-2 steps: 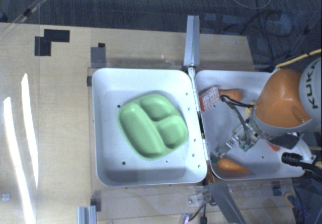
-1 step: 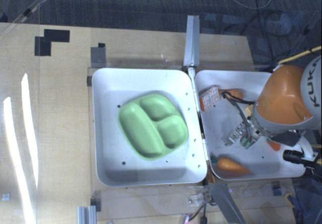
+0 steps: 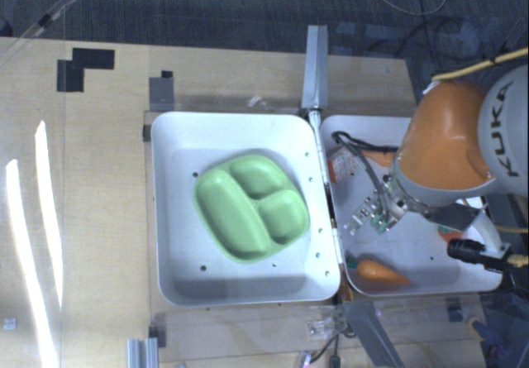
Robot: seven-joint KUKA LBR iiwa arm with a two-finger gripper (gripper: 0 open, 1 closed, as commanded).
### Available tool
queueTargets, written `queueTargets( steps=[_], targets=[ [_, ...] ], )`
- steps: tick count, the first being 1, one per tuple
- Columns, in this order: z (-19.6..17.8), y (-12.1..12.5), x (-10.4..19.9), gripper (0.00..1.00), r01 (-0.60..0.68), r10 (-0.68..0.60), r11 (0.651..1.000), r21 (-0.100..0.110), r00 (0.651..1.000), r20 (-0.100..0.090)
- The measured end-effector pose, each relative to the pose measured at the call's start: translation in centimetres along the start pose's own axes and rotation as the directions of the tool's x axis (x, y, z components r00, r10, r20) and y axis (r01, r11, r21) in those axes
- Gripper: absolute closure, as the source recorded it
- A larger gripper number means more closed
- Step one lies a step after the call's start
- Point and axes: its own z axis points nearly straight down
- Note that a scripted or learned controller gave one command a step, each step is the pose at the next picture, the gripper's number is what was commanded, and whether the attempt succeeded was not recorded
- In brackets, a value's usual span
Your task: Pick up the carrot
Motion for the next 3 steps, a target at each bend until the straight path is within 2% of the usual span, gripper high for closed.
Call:
queueTargets(
  steps=[1,2,3],
  targets=[
    [0.1,8.0,1.7,1.0,-0.279,0.279,0.96,0.004,0.96,-0.003],
    [0.2,18.4,-0.6,1.0,-0.326,0.326,0.945,0.003,0.945,-0.001],
    [-3.3,14.9,0.9,1.0,-0.416,0.416,0.909,0.003,0.909,-0.001]
  ],
)
